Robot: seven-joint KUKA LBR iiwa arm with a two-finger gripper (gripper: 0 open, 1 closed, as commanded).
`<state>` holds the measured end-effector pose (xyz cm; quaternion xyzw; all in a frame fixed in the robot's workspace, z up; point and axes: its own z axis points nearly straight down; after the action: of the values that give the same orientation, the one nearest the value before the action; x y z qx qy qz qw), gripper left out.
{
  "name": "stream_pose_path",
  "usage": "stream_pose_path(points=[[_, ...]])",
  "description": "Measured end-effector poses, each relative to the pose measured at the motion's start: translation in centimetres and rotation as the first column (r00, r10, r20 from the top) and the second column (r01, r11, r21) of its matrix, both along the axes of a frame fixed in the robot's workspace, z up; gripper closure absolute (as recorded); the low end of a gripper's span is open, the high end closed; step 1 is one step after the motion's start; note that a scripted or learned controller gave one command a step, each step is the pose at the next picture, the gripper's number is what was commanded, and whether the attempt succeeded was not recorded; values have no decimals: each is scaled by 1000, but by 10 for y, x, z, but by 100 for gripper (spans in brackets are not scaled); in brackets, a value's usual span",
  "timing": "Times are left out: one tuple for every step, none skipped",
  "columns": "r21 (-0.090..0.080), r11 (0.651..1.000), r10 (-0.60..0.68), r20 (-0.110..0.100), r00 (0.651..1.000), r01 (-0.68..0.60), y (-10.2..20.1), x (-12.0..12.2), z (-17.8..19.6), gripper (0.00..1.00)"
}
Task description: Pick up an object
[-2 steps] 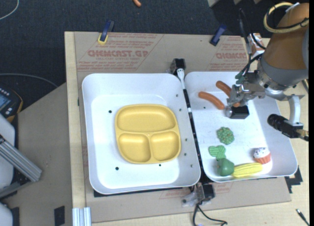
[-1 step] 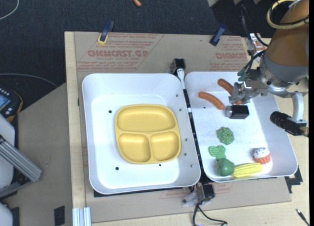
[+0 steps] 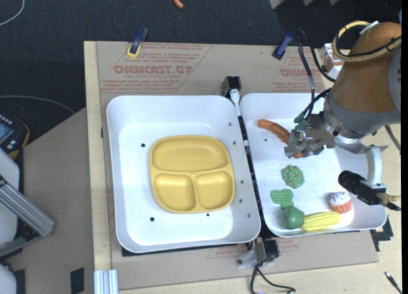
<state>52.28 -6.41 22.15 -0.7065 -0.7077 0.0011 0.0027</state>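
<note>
**Camera view: hand low over the right bin, toys within reach**

Camera view from above shows, far to the hand's left, a yellow divided plate (image 3: 191, 173) lying in the left bin (image 3: 124, 120). Nearer, just left of the hand (image 3: 305, 146), an orange carrot-like toy (image 3: 274, 129) lies in the right bin (image 3: 268, 104). Just below the hand sits a green knobbly ball (image 3: 292, 175); further below are a green broccoli-like piece (image 3: 287, 206), a yellow corn cob (image 3: 322, 220) and a small cupcake (image 3: 341, 203). Both bins rest on the counter (image 3: 191, 63).

Whether the hand is wide or narrow I cannot tell; nothing shows between its tips.

To my eye the step is choosing and closing on a toy. The carrot and the green ball look closest. I'd centre squarely over one, straddle its narrow side, keep off the bin wall, and descend fully before closing, since the ball could roll away.
</note>
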Motion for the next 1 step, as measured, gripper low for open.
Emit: stream_pose_path(points=[[1,1000,2,1,1000,-2,41,-39,12,100]])
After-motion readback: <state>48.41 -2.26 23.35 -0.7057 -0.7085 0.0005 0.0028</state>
